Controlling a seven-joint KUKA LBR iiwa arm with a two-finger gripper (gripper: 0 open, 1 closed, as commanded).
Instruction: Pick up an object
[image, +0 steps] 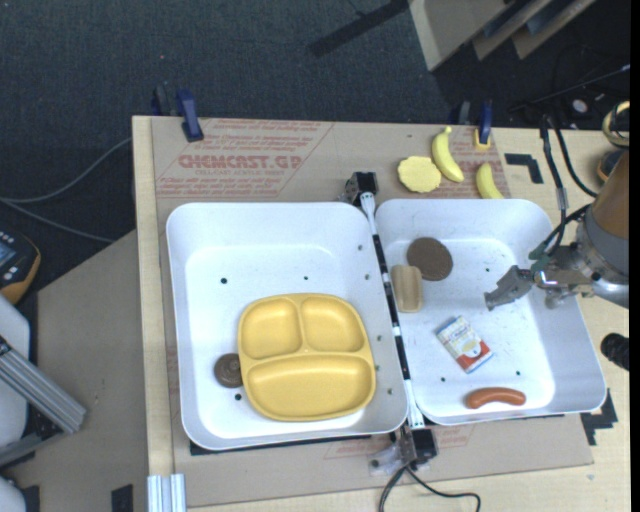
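Two shallow white plastic bins sit side by side on the bench: the left bin (190, 240) and the right bin (520, 215). The left bin carries a large yellow three-compartment plastic tray (305, 355) toward its near edge, with a small round brown disc (228, 370) touching the tray's left side. The grey arm (610, 230) reaches in over the right bin's right edge, and its two-finger gripper (505, 290) hangs above the bin floor, about midway along that edge's side. The fingers (498, 296) read as one dark wedge pointing toward the bin's centre; I see no gap and nothing between them, so I cannot tell how far open they are, and nothing is visibly held. Candidates in the right bin, largest first: a dark brown round flat piece (430, 258) near the far-left corner; a tan rectangular block (407, 288) against the left wall, long axis running far to near; a small white-and-red printed card packet (465, 343) near the middle; an orange-red toy sausage (495, 398) along the near edge, long axis parallel to that edge. Judgement: the packet is nearest, lying toward the near-left of the fingertips, set diagonally, so a short move down and toward the near edge is what the pick turns on.
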